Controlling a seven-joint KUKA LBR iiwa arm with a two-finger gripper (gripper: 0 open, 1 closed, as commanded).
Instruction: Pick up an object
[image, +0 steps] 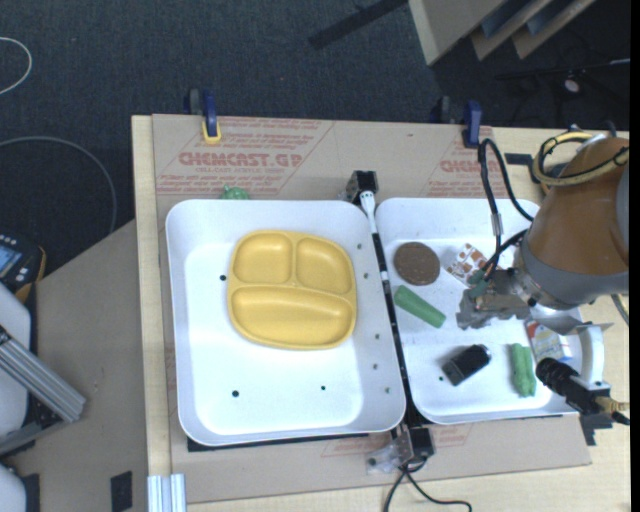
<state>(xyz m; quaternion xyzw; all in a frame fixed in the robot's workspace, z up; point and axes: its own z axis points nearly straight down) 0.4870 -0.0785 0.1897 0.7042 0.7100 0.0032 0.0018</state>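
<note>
Though fingers unclear, pincer (480, 310) hovers beside green block (419, 306).

You have dark blue-grey carpet (120, 60) from nine to twelve o'clock. A pale wooden bench (90, 300) sits on it, topped by a printed cardboard sheet (300, 150) held with blue clamps (208, 108). Light-coloured furniture (500, 30) stands at one o'clock.
</note>
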